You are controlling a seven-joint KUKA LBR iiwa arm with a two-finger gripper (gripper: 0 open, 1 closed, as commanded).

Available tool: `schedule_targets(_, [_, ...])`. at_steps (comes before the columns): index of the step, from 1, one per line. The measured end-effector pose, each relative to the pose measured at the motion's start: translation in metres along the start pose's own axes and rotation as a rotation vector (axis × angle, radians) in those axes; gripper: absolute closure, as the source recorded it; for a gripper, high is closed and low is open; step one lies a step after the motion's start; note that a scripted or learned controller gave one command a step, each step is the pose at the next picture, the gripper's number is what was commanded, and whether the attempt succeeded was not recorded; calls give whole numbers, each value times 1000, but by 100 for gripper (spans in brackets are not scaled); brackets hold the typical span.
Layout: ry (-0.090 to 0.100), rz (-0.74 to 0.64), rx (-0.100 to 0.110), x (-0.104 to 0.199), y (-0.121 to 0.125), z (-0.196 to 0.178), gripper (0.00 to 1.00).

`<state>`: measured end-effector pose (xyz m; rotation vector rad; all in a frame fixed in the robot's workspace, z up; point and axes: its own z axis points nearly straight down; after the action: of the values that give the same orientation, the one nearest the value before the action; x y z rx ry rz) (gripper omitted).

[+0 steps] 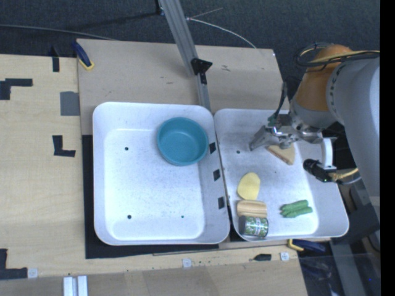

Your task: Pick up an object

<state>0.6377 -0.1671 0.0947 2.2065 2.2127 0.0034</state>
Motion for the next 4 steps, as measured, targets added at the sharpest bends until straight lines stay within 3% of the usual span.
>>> schedule_targets(1, [-1, -1, -5, 0, 2, -13, 100])
schedule_targets(2, [10, 2, 12, 1, -7, -63, 100])
schedule_targets(4, [9, 1, 10, -1, -7, -149, 100])
